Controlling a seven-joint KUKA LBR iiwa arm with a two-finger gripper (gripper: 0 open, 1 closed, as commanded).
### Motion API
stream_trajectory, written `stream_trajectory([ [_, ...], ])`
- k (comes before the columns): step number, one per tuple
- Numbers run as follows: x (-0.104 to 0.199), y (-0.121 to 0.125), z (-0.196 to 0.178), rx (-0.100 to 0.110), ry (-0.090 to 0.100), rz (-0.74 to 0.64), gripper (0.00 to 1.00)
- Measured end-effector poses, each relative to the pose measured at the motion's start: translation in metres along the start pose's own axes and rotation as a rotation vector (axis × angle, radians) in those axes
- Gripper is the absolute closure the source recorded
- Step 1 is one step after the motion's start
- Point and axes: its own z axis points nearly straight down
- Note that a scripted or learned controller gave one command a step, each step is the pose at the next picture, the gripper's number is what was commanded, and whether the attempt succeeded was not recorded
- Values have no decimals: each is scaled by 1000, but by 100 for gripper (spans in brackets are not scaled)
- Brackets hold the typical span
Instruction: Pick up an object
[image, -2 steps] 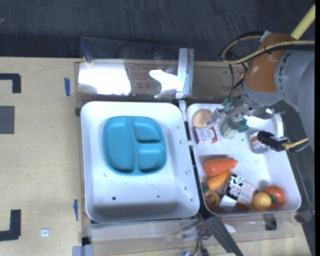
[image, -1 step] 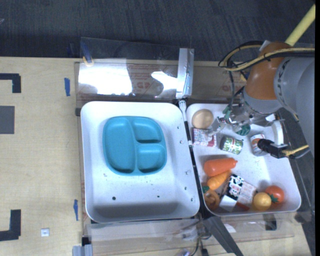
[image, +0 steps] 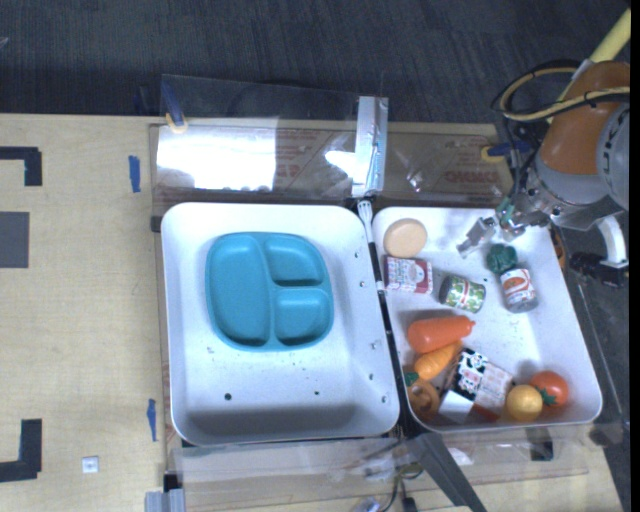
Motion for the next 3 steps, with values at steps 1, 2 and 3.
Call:
stream_trajectory([
  [1,-24,-2,11,2,25,40,0],
  [2,-23,-1,19,5,30,75,0],
  [3,-27,1,10,-9,4,70,100],
])
